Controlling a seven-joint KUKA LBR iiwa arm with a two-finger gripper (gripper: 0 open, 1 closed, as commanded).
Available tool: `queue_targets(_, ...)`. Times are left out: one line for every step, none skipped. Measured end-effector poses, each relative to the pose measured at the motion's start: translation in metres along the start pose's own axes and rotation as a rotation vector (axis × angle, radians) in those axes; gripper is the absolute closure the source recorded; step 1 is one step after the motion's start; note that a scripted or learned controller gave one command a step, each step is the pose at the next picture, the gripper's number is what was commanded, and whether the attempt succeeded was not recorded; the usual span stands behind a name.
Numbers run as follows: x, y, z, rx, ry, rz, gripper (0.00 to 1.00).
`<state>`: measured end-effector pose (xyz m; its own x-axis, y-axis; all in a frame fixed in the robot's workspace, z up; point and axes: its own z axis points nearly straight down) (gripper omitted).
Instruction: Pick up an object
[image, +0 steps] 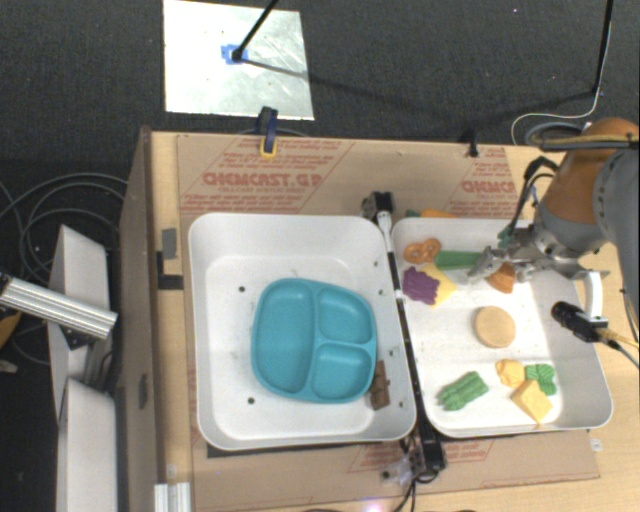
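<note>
Smooth plastic teal plate (315, 340) in a glossy white bin (215, 300) on a cardboard base (300, 175).

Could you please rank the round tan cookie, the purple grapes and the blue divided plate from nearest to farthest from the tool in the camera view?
Measured from the tool in the right bin:
1. Round tan cookie, just below it in the right bin.
2. Purple grapes, at that bin's left edge.
3. Blue divided plate, in the left bin.

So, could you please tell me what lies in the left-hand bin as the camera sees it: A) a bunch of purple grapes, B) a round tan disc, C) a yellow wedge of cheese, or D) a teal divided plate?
D: the teal divided plate sits in the left bin, while the other toy foods lie in the right bin.
</note>
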<state>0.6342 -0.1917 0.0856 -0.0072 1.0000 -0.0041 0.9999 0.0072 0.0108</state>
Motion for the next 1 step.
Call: queue_targets(0.0003, -0.0028, -0.0112, 0.005, 0.001, -0.001, 1.00)
